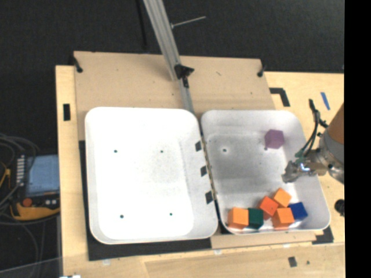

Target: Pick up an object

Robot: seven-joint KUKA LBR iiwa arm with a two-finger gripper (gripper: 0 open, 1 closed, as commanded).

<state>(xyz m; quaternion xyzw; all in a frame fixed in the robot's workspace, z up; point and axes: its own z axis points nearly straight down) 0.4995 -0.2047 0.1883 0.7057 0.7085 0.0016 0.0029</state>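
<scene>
the wooden surface (243, 259) carries two shallow white bins side by side. the left bin (145, 175) shows a bare white floor with a few small dark dots. the right bin (255, 126) has a greyer, scuffed floor and holds all the blocks.

the arm (336, 138) comes in from the right edge, its orange band partly visible, with dark cables running down beside it. its gripper (297, 169) sits over the right-hand side of the right bin, above the cluster of blocks and below the purple one. the tip is a small metallic blur (too small and indistinct to read); whether the fingers are spread or closed cannot be told, and no block is seen between them.

the blocks are small cubes with matt, solid-coloured faces. a purple block (275, 138) lies alone in the upper part of the right bin, well apart from the rest. the others are bunched along the bin's near edge: an orange block (238, 216) at the left touching a dark green block (255, 217), then a red-orange block (268, 204), a lighter orange block (282, 197) just above it, another orange block (283, 216) lower down, and a blue block (298, 211) at the right end, pressed against its orange neighbour. the gripper is near the top of this cluster, but contact with any block cannot be made out.
</scene>
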